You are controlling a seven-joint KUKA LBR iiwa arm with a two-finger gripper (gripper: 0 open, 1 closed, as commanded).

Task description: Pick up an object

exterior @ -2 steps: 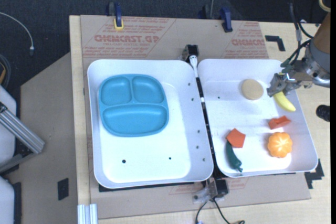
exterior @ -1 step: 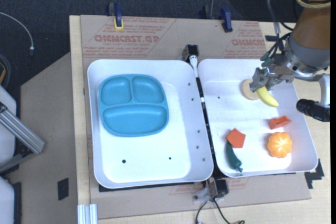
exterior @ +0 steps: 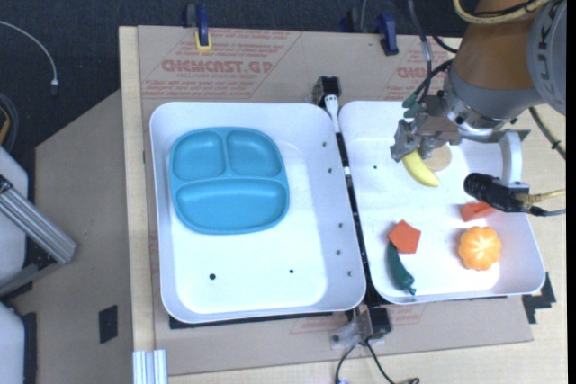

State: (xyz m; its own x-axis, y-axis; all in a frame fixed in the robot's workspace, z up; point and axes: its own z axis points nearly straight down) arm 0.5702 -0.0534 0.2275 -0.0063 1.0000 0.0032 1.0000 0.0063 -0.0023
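Bench board [exterior: 270, 58] lies under everything, brown with red lettering, clamped at its far edge by two blue clips. On it sit my two white bins side by side. The left bin [exterior: 252, 283] carries a blue divided plate [exterior: 230, 180] in its far-left part, three hollows in it, with bare white floor around it nearer the camera. The right bin [exterior: 378, 193] is where I am working. My arm [exterior: 508, 40] comes in from the right, the orange band bulging above the grey wrist, cables looping over it. My gripper [exterior: 412, 142] hangs low over the far part of the right bin, and a yellow banana [exterior: 421, 169] lies just at its tip, slanting down and to the right from beneath it; the banana's upper end is tucked under my fingers, so I cannot tell whether they are spread or closed, nor whether they touch the fruit. A pale round thing [exterior: 440, 159] peeks out just beside the banana, half hidden by my wrist. Nearer the camera, well apart from my gripper, rest an orange fruit [exterior: 479, 247] by the right wall, an orange-red block [exterior: 406, 236] in the middle, a smaller red piece [exterior: 474, 211] above the fruit, and a dark green pepper-like thing [exterior: 400, 270] touching the block's near corner.
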